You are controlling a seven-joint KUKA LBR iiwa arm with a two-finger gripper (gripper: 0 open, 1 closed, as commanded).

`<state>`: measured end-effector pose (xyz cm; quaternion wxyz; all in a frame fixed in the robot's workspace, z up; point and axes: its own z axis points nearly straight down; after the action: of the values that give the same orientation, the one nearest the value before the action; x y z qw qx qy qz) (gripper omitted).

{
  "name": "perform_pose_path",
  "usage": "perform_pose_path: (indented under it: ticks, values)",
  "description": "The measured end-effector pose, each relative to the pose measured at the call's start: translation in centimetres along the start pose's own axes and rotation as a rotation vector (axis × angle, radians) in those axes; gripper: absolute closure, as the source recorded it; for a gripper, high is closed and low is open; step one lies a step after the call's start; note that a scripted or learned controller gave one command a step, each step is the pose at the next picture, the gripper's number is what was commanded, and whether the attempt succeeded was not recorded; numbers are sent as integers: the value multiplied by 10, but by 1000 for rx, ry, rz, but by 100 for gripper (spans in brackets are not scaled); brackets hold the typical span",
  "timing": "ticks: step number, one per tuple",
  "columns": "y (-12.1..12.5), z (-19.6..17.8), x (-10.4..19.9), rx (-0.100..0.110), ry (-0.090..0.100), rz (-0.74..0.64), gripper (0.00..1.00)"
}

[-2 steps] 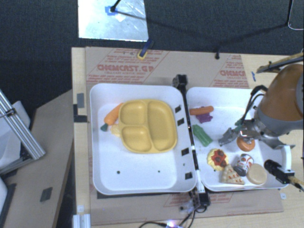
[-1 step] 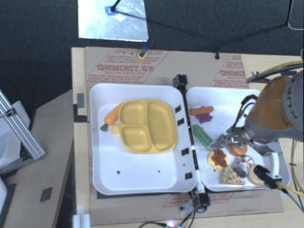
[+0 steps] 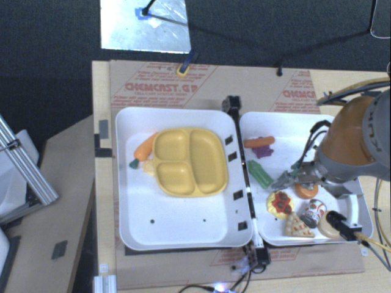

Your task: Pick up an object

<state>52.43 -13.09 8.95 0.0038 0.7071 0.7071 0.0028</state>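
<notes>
Camera view: the arm [image 3: 357, 142] hides part of the right bin [image 3: 287, 122]; gripper [image 3: 292, 177] blurred, its grip impossible to tell.

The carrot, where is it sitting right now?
The carrot lies in the left bin of the camera view, tucked against the upper left edge of the yellow divided plate, its green top pointing toward the bin's left wall.
</notes>
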Motion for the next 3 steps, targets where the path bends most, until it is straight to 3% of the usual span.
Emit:
perform_pose_path:
  ticks: [1,2,3]
  values:
    - [3,-13,-4,-14,-11,1,100]
    - [-5,-67,-7,4,0,0,100]
    - [8,-121,-4,2,0,-5,100]
